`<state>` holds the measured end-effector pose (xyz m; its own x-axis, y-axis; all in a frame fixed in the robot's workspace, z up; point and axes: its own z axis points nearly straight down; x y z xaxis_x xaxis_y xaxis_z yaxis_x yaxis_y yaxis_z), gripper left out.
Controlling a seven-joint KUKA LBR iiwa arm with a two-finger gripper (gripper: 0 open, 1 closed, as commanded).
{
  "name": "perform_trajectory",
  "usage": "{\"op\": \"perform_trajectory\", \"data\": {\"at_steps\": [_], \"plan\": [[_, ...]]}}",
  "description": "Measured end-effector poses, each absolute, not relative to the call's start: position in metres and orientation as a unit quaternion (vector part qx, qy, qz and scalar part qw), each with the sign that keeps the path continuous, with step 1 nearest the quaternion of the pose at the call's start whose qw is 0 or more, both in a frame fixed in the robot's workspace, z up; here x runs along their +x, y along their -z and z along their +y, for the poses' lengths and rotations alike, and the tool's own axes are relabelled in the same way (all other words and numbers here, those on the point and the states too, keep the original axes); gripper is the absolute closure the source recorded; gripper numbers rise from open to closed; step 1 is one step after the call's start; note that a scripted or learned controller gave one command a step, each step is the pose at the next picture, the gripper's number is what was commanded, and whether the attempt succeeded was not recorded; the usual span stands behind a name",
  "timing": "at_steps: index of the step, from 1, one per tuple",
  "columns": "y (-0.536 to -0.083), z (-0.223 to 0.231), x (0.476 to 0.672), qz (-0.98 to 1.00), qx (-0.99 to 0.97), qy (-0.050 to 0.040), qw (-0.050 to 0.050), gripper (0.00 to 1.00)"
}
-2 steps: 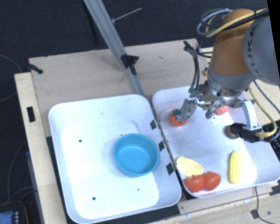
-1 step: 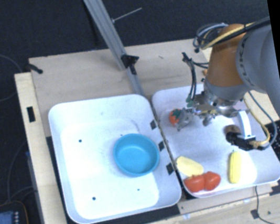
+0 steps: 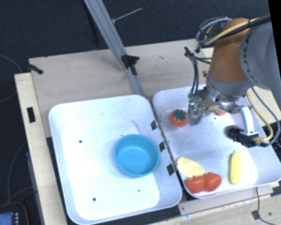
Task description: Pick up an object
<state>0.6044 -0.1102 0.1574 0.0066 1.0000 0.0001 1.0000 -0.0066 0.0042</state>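
A small red tomato (image 3: pixel 178 118) with a green top lies at the far left of the right-hand bin (image 3: pixel 209 140), just beside the pincer (image 3: pixel 198 111); whether that pincer is spread or pressed together cannot be told. Nearer the front sit a yellow wedge (image 3: pixel 190 166), a red pepper (image 3: pixel 203 182) and a yellow banana (image 3: pixel 235 167). A blue bowl (image 3: pixel 136 155) rests in the left bin (image 3: pixel 82 146) on the counter (image 3: pixel 76 77).
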Motion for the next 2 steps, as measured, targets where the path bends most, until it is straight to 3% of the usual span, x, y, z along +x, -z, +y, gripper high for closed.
{"op": "perform_trajectory", "data": {"at_steps": [1,2], "plan": [[-0.213,-0.101,0.603,0.709,0.705,-0.002,0.001,1.0],[-0.274,-0.105,0.613,0.709,0.705,-0.0022,0.002,1.0]]}}
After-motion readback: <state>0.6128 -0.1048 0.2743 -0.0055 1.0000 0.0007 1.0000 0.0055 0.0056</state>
